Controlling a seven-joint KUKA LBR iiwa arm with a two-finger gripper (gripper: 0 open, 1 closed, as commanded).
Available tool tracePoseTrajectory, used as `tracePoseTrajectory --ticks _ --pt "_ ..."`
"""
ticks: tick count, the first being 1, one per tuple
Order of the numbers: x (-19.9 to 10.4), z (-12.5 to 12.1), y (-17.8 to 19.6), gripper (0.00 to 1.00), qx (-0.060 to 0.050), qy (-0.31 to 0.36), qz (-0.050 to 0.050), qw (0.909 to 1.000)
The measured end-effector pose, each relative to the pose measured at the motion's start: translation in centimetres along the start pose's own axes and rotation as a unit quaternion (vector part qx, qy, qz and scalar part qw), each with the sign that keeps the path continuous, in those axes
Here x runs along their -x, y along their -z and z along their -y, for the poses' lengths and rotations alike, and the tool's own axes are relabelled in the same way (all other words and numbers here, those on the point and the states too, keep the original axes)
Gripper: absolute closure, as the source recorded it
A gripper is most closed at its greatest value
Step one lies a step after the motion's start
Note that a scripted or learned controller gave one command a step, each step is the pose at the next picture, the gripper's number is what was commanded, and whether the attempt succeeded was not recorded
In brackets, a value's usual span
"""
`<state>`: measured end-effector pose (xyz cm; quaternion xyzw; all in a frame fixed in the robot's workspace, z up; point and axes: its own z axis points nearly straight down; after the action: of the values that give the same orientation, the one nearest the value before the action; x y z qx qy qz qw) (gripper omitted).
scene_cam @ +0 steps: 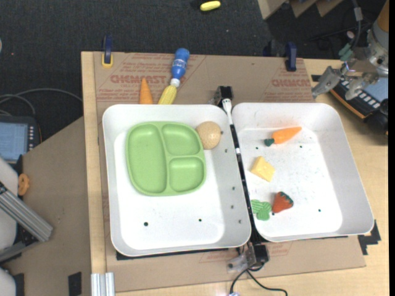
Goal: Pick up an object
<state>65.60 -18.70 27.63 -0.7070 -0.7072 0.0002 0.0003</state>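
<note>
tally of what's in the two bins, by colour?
Green: 2, divided plate, leafy toy
Orange: 1, carrot
Yellow: 1, cheese wedge
Red: 1, strawberry
Tan: 1, round piece
Total: 6

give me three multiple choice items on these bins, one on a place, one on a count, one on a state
1. Where is the green divided plate?
A. left bin
B. right bin
C. on the cardboard

2. How many items lie in the right bin?
A. two
B. four
C. six

3. How does the toy carrot lie?
A. standing upright
B. on its side
C. on the plate

Key: 1 A, the plate sits inside the left bin. 2 B, carrot, yellow wedge, green piece, red piece. 3 B, it lies flat on the bin floor.
</note>
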Motion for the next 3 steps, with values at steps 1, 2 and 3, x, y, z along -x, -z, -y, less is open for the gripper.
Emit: tracePoseTrajectory --ticks 1,2,3 --pt "-3.9 1.3 -13.7 0.00 -0.007 0.001 -0.003 1.0000" --pt "-9.4 -1.3 -19.1 0.00 0.004 0.003 0.000 1.0000" --pt "-7.7 3.8 -19.2 0.00 -0.003 -0.001 0.000 1.0000"
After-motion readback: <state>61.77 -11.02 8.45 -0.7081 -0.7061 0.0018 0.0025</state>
